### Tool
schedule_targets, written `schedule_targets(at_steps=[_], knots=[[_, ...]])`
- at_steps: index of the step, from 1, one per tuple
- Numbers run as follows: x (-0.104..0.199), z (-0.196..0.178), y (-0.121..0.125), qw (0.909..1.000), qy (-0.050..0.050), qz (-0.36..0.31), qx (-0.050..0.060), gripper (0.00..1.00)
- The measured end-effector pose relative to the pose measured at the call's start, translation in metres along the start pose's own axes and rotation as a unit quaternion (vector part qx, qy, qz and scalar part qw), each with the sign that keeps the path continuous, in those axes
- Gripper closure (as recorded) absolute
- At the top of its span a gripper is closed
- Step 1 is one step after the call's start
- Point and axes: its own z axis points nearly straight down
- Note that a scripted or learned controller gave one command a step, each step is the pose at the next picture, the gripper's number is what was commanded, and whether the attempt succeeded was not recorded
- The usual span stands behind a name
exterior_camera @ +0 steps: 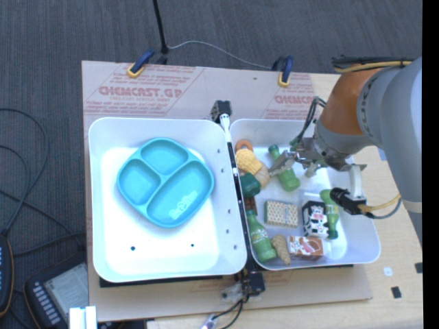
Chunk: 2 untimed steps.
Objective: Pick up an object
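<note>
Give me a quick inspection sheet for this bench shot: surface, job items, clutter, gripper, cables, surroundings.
Surface: brown board printed CHEMCAST GP, clamped at its far edge, bearing two white bins side by side.
Job's things: right bin holds toy food: corn cob, green bottle, waffle, cow-print carton, red box.
Clutter: left bin holds a blue divided plate.
Gripper: gripper low over the right bin's far side near a green item; finger state unclear.
Cables: black cable runs to the board's far edge; loose cords on the floor at left.
Surroundings: dark carpet.
</note>
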Motion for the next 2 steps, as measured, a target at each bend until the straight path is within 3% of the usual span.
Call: schedule_targets(at_steps=[1, 2], knots=[[0.001, -0.011, 0.002, 1.0000, 0.000, 0.000, -0.002, 1.00], [0.072, -0.138, -0.008, 1.0000, 0.002, -0.001, 0.002, 1.00]])
